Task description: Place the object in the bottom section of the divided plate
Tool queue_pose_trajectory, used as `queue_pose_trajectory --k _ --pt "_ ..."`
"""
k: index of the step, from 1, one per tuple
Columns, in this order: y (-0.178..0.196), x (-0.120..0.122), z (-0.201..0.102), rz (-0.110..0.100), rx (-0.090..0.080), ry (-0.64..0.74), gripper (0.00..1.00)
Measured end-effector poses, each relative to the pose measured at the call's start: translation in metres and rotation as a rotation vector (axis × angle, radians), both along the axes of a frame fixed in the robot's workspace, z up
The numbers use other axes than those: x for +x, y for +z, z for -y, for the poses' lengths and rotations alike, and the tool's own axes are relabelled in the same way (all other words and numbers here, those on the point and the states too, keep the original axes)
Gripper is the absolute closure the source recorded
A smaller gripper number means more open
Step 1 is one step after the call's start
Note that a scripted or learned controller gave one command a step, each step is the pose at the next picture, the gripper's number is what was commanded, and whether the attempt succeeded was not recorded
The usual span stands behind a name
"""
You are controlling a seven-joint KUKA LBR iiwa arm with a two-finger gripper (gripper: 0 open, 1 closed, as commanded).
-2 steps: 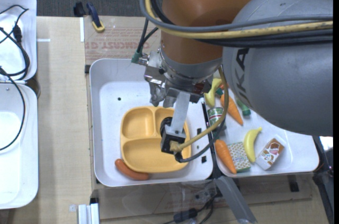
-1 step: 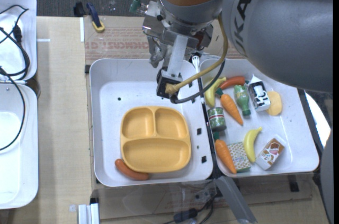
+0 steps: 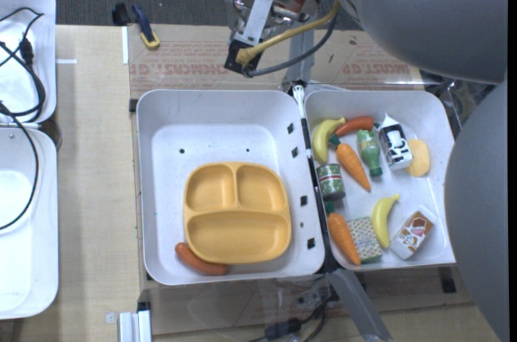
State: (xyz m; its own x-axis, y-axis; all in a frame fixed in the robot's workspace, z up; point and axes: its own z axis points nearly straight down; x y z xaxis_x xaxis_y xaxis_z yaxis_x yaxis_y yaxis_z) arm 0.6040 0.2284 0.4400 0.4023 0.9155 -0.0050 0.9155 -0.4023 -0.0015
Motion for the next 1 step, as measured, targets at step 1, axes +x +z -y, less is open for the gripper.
queue_pose_trajectory --k 1 --pt "-0.0008 0.0553 0.0 -0.001 0.0 -0.135 1.0"
